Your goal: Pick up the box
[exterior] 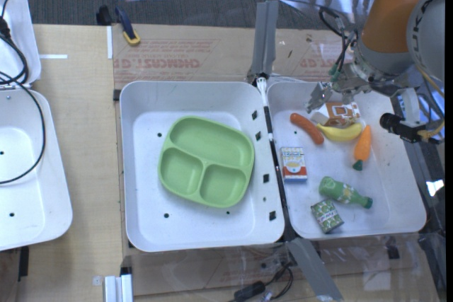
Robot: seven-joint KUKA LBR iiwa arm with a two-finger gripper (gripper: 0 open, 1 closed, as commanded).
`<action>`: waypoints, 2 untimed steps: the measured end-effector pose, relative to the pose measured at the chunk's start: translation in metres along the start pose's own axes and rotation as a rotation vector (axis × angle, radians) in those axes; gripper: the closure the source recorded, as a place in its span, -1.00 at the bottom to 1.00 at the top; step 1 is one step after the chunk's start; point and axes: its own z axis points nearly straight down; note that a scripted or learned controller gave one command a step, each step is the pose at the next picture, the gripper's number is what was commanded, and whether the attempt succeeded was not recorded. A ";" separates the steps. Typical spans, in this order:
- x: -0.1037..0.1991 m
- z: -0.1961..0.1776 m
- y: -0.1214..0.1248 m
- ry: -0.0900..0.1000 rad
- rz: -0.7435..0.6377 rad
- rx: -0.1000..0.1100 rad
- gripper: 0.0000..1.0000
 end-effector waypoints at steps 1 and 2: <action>-0.008 0.061 -0.015 -0.008 0.001 -0.023 -1.00; -0.020 -0.142 0.011 0.000 -0.124 -0.001 -1.00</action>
